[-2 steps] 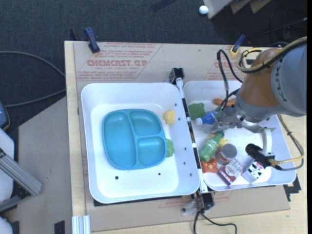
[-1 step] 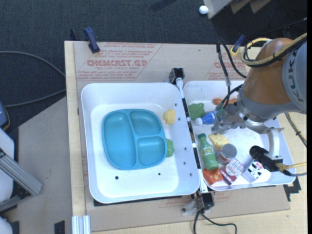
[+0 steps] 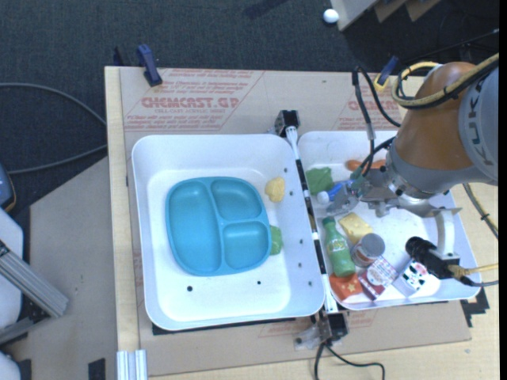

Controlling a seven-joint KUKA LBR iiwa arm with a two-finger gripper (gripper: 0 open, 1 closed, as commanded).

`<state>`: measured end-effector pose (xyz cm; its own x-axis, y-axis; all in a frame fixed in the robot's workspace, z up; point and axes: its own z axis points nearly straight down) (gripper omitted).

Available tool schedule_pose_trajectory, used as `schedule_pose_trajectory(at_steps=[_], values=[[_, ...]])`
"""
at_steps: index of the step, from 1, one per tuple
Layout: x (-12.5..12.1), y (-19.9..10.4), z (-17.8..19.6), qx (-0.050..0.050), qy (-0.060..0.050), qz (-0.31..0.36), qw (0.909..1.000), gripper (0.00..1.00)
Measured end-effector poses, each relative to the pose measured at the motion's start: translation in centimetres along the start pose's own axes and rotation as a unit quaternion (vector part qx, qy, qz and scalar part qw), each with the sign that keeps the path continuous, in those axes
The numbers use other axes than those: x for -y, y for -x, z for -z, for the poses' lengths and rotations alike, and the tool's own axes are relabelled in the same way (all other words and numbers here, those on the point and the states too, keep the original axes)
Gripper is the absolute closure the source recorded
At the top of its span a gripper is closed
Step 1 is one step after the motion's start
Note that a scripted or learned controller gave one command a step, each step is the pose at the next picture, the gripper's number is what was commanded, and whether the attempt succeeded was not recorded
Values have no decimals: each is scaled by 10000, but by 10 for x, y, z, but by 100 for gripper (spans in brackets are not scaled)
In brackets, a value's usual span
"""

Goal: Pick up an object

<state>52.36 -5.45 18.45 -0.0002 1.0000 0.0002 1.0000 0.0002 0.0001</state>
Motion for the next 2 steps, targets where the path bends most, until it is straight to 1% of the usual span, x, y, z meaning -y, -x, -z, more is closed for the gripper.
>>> schedule_pose_trajectory(at_steps=[1, 2], values=[[20, 40, -100, 0, -1, -6, 10000, 0], [20, 40, -91, 0, 4, -8, 10000, 100]])
